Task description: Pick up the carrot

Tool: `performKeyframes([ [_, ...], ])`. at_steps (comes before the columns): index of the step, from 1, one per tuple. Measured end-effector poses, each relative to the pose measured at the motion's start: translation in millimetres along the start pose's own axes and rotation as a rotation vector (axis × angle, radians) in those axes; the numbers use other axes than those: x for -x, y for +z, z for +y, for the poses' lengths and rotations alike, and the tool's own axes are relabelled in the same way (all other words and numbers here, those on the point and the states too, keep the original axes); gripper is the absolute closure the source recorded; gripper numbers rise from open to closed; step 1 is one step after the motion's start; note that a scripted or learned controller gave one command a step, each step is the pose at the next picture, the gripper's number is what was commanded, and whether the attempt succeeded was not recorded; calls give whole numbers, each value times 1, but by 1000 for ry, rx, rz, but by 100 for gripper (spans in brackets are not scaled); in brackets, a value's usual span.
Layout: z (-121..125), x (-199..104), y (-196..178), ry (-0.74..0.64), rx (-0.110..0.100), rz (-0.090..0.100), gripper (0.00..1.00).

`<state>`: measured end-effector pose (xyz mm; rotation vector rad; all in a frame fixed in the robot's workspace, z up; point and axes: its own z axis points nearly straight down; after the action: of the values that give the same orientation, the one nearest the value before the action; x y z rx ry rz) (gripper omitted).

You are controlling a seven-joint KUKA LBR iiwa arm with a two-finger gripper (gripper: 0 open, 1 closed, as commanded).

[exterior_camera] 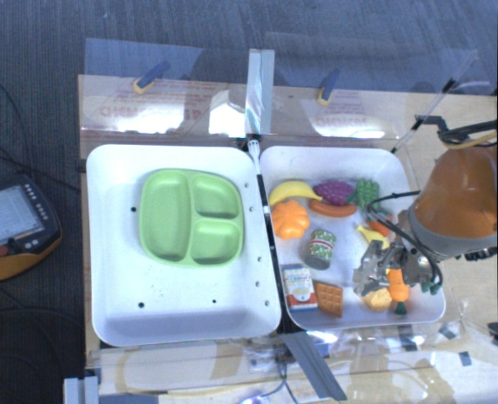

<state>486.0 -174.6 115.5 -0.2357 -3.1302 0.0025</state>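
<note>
End effector [382, 278], finger state indiscernible, low in the right bin's [400, 165] near-right corner just beside a small orange carrot [398, 286] lying among toy foods; the grasp and lift appear outstanding

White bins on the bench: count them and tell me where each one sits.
2. One shallow white bin sits on the left, holding a green divided plate. The other shallow white bin sits beside it on the right, holding toy food, with the gripper reaching in.
</note>
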Motion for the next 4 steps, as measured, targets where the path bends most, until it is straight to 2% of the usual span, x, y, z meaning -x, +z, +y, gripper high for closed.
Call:
performKeyframes([
  [1,60,-10,-49,-149,2,-5,100],
  [2,-23,2,-119,-203,-2,-8,100],
  [3,-14,34,-211,-58,1,-11,100],
  [4,-14,33,-208,-57,3,-5,0],
])
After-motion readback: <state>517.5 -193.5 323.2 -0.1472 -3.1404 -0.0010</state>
